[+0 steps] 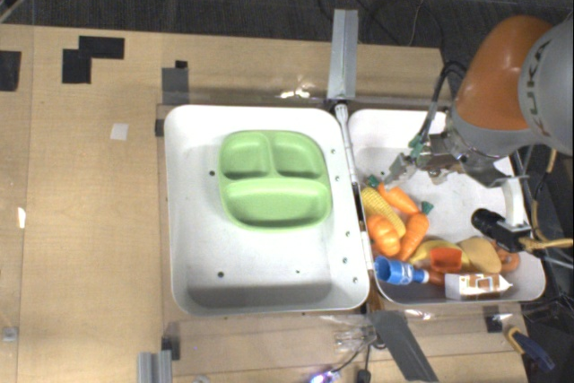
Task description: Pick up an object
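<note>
My gripper [420,169] hangs over the upper part of the right bin [386,126], open, with nothing between its fingers. Just below it lies a heap of toy food. Two carrots [405,213] cross each other beside a yellow corn cob [377,204] and an orange pepper [386,238]. Along the bin's front edge are a blue bottle [401,272], a red-orange piece [445,258], a tan potato [482,253] and a white bottle with an orange label [477,285]. The gripper touches none of them.
The left bin [193,220] holds a green divided plate [272,178] in its upper middle. A metal post [343,58] stands at the back between the two bins. The arm's grey and orange body [507,94] looms over the right bin's far right corner.
</note>
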`<control>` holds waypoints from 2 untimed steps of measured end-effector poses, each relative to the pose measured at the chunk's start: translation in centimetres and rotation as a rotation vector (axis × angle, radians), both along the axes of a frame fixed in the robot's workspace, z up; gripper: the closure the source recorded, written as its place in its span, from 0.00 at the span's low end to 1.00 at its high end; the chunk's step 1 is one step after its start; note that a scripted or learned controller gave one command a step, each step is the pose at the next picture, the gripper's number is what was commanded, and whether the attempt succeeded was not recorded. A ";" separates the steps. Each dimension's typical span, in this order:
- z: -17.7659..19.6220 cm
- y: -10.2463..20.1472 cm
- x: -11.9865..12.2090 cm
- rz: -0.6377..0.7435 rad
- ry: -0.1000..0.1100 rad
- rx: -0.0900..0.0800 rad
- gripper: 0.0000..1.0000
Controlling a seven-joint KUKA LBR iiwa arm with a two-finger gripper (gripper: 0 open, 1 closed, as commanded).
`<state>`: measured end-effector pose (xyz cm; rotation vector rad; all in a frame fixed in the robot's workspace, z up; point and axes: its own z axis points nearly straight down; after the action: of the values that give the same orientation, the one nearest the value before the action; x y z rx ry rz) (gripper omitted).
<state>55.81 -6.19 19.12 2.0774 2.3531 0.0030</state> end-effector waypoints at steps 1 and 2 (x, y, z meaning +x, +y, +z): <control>-8.1 -3.3 -1.3 -0.055 -0.003 -0.001 0.00; -7.2 -3.2 -1.1 -0.050 -0.005 0.000 1.00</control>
<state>54.70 -9.42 11.96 2.1334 2.2971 0.0081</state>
